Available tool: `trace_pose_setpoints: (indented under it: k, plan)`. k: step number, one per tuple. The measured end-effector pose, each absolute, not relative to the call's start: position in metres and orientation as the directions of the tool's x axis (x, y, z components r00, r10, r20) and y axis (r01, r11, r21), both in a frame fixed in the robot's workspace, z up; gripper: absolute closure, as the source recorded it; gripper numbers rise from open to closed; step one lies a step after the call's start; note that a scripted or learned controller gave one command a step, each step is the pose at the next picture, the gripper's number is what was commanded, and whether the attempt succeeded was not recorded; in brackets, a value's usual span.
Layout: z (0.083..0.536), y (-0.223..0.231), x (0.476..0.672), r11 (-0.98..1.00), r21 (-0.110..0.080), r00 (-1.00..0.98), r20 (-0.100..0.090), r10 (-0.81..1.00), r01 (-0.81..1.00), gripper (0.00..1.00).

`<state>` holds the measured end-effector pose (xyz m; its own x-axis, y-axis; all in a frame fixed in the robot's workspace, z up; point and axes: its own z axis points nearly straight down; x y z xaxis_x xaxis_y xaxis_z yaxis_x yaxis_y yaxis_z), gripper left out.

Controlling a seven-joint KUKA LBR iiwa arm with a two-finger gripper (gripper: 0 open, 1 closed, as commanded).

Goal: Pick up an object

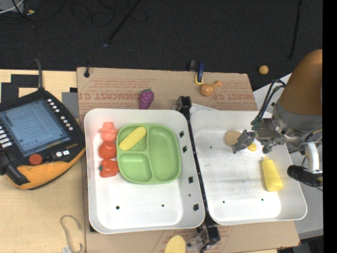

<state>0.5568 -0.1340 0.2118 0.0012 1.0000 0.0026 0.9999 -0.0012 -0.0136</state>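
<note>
My gripper [253, 145] hangs low over the right bin [247, 204], near its far right part, and looks open. One dark finger [240, 143] points left and the other finger [267, 147] sits to the right. A small yellow piece [252, 147] lies between them on the bin floor. Just left of the gripper rests a tan round object [232, 137], close to the left finger. A yellow bottle-shaped toy [272, 174] lies in front of the gripper, apart from it.
The left bin [137, 210] holds a green divided plate [158, 162] with a yellow corn cob [131, 137], and three red and pink toys [107, 150] beside it. A purple toy [146, 98] and an orange toy [209, 88] lie on cardboard behind the bins. A control tablet [31, 125] sits at left.
</note>
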Motion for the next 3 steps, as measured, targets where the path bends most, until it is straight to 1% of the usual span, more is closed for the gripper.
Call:
trace_pose_setpoints:
  k: [1, 2, 3]
  plan:
    - [0.218, -0.134, 0.559, 0.000, -0.001, 0.000, 0.000, 1.000, 1.000, 0.00]
    - [0.171, -0.139, 0.554, 0.001, -0.007, -0.001, 0.002, 1.000, 1.000, 0.00]
    - [0.126, -0.138, 0.547, 0.001, -0.008, -0.001, 0.002, 1.000, 1.000, 0.00]
